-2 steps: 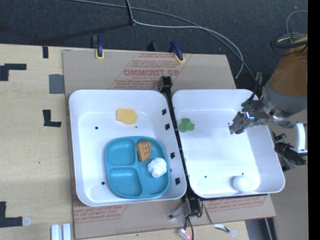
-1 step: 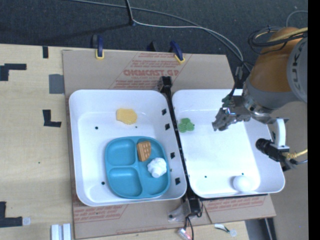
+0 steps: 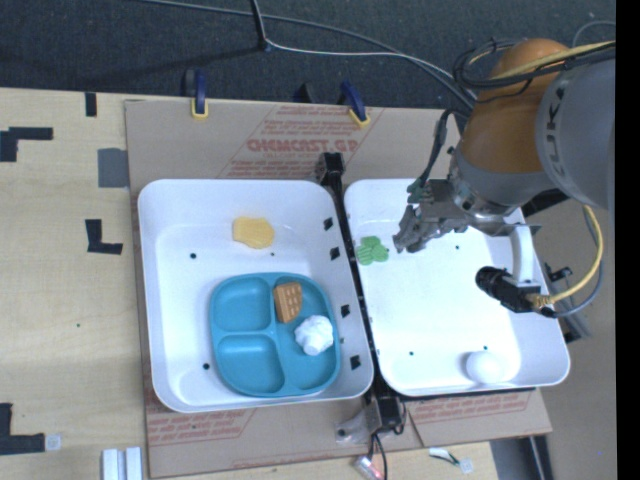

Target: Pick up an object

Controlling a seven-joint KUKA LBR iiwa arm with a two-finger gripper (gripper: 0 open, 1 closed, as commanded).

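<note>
One gripper (image 3: 408, 240) hangs over the right bin (image 3: 440, 368), just beside the green object (image 3: 373, 251); approach step, finger state indiscernible; next: descend squarely onto it

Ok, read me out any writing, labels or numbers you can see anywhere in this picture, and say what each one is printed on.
"CHEMICAL G..." roughly, red print on the cardboard sheet behind the bins; the end is blurred.
More red print on the cardboard's front edge: too small to read.
Dark letters on the arm's grey housing: too blurred to read.
</note>
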